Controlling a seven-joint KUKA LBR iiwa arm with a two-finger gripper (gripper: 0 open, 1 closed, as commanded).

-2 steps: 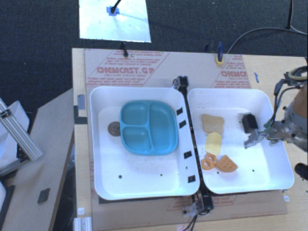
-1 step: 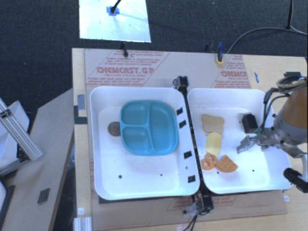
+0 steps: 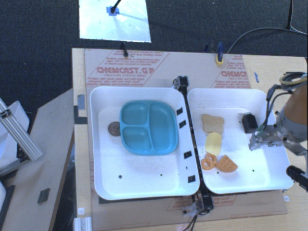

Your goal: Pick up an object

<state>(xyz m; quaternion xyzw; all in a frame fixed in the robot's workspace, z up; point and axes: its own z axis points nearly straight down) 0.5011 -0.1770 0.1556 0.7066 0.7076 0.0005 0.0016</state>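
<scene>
The bench [image 3: 269,69] carries a printed board beneath everything, and on it sits the left bin [image 3: 103,177], which holds the blue divided plate [image 3: 147,127] near its middle; every place below is given from that plate. The right bin [image 3: 226,97] lies just to the plate's right, its wall meeting the left bin's wall along a dark seam. The arm [image 3: 296,109] comes in far to the right of the plate, over the right bin's outer edge. Its gripper [image 3: 257,143] hangs low inside that bin, level with the plate's lower half; whether it is parted or closed cannot be told, and nothing is seen held in it. The loose things that could be picked up follow. A tan flat slice [image 3: 212,123] lies to the right of the plate, level with its middle. A yellow lump [image 3: 213,143] sits just below that slice, touching or nearly touching it. An orange wedge [image 3: 227,164] lies right of and below the plate. An orange pretzel ring [image 3: 209,162] lies against the wedge on the plate's side. A small brown disc [image 3: 114,128] rests just beside the plate's left edge.
</scene>
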